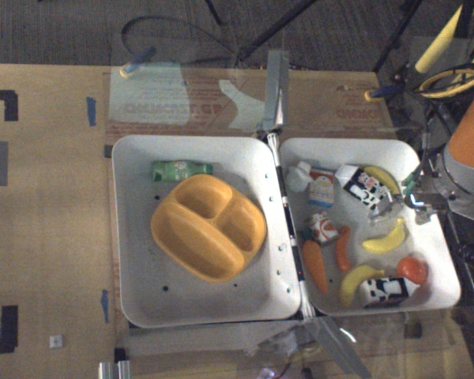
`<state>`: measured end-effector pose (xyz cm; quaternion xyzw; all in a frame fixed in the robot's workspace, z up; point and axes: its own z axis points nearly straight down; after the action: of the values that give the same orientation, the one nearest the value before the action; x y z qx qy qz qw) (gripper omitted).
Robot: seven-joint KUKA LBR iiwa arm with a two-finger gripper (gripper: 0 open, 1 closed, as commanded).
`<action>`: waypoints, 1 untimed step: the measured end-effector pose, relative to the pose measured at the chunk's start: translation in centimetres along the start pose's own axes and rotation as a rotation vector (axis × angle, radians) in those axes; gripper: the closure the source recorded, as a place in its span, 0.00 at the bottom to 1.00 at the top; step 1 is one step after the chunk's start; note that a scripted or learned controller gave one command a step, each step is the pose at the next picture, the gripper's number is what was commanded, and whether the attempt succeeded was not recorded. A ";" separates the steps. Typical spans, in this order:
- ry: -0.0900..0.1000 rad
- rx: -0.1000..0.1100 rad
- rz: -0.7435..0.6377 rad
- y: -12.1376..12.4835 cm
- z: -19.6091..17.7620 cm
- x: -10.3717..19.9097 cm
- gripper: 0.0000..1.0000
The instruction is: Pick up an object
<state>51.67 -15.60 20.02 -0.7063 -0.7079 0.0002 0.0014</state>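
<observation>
The end effector point(415, 200) hangs at the right bin's point(446, 290) right rim, near the far cow-print carton point(363, 186). Banana point(385, 238) and tomato point(411, 269) crowd close; a descent could nudge neighbours.

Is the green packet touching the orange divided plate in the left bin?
Touching. The camera view shows the green packet lying against the orange plate's upper rim, no white floor between.

I note the arm point(468, 144) (orange band visible) entering over the bench's right edge, gripper point(415, 200) lowered at the right bin's right rim.
</observation>
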 end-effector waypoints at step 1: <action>-0.004 -0.008 -0.154 0.1 11.4 -1.1 0.00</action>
<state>51.75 -16.70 8.64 -0.6496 -0.7602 -0.0014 -0.0026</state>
